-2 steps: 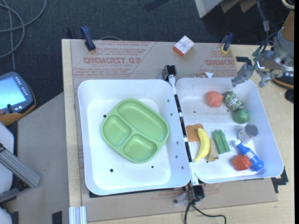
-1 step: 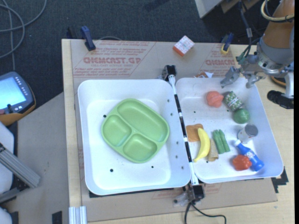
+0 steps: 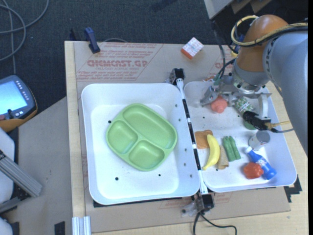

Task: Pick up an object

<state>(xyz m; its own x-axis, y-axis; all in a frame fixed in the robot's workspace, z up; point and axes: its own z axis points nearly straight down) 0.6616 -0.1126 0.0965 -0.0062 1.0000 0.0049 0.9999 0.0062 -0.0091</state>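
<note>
1. Pink object [image 3: 219, 105]: lodged at far end of right bin [image 3: 288, 168], just beside pincer [image 3: 218, 93].
2. Handling judged light, smooth, rounded; best taken across its middle.
3. Pincer state: cannot be told.

1. We count two white bins [image 3: 98, 146] — side by side.
2. One green plate [image 3: 142, 136] in the left bin.
3. One banana [image 3: 213, 151] — right of that plate.
4. Two red items [image 3: 219, 105], also right.
</note>
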